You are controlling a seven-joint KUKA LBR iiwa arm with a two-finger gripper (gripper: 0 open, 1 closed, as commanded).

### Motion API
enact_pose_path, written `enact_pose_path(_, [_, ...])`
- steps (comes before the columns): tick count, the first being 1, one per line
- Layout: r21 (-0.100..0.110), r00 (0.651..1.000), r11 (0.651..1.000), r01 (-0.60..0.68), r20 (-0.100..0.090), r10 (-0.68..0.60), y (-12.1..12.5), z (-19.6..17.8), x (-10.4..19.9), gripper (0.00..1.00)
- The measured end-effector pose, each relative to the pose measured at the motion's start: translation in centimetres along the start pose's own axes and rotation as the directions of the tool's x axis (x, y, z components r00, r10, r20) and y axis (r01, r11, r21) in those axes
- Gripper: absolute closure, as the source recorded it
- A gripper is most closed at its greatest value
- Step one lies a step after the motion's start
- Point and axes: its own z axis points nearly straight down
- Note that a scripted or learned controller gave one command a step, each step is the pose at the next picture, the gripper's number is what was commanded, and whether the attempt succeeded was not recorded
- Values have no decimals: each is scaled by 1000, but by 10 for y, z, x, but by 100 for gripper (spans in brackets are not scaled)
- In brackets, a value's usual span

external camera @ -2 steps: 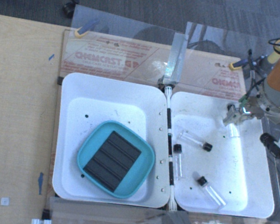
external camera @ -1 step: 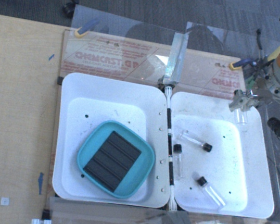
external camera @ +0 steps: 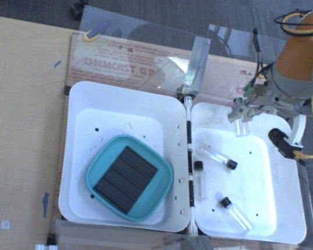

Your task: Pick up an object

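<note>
My gripper (external camera: 238,120) hangs over the far edge of the right bin (external camera: 281,229), on the grey arm with the orange band that comes in from the upper right. Below it in that bin lie three clear tubes with black caps. One tube (external camera: 219,158) lies near the middle, just in front of the gripper. A second tube (external camera: 235,213) rests toward the near side. A third tube (external camera: 197,178) lies against the divider on the bin's left. A teal dish (external camera: 157,195) holding a black ribbed block (external camera: 126,179) sits in the left bin (external camera: 88,110).
A clear plastic sheet with red lettering (external camera: 119,65) lies behind the left bin. A metal post (external camera: 196,66) stands at the far end of the divider between the bins. The tan benchtop (external camera: 9,127) stretches to the left.
</note>
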Motion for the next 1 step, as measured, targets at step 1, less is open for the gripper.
enact_pose_path(1, [-5,1000,1000,-12,2,13,9,-35,58,100])
